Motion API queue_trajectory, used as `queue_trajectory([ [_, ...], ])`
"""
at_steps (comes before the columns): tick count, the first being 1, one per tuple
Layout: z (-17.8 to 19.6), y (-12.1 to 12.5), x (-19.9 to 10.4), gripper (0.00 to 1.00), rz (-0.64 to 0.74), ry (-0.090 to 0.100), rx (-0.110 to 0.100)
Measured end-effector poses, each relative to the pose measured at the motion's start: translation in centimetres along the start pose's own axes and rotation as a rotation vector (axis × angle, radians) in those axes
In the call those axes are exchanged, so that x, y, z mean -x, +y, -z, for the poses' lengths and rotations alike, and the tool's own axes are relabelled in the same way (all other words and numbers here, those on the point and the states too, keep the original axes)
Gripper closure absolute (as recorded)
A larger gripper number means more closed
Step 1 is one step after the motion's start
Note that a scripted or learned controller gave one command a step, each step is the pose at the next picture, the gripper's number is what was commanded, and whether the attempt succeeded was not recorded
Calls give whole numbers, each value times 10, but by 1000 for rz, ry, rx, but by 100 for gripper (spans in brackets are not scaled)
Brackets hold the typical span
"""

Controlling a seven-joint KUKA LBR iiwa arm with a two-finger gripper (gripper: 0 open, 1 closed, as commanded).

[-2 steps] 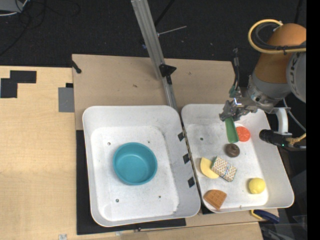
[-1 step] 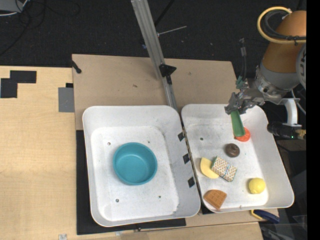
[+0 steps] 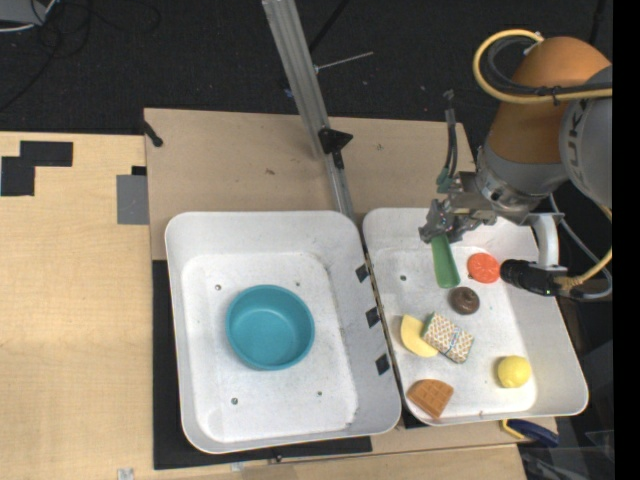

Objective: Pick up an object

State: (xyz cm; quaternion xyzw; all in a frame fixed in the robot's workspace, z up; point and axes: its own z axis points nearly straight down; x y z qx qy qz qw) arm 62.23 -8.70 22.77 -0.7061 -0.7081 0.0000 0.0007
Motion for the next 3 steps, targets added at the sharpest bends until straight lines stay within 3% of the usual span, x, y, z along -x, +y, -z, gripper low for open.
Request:
queue_trajectory([
  [1,6,-20,-50,100,0,-1,1],
  [2,-4,-28,-106,100,1,0,-1],
  [3,9,-34,-158,100,0,0,1],
])
